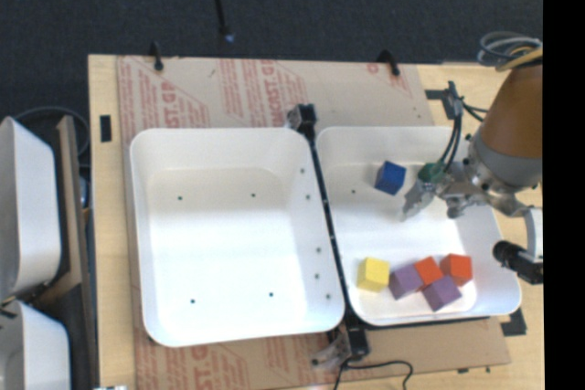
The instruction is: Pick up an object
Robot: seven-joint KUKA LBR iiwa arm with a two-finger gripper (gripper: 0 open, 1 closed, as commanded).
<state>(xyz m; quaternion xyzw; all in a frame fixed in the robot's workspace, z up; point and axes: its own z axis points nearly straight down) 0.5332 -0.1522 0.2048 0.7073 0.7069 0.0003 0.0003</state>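
the arm [512, 119] leans in from the right over the right bin [361, 155], its orange band high and the grey wrist dipping toward the middle of the tray. the gripper [437, 196] hangs just beside a blue cube [390, 177], a little to its right, with a small green thing [430, 171] near the wrist that i can't quite make out. whether the jaws are spread or closed i cannot tell from here, the metal parts blur together, but nothing sits visibly between them, so i would say no object is picked yet. the likeliest target, judging by how the arm is lined up, is that blue cube, which sits alone in the upper part of the bin, apart from the rest and so easier to reach. the others huddle along the near wall: a yellow cube [373, 274], two purple cubes [405, 281] and [442, 293], and two orange cubes [428, 269] and [458, 267], packed touching one another, which would make a clean grip awkward. the left bin [146, 160] lies beside it on the table [210, 91].
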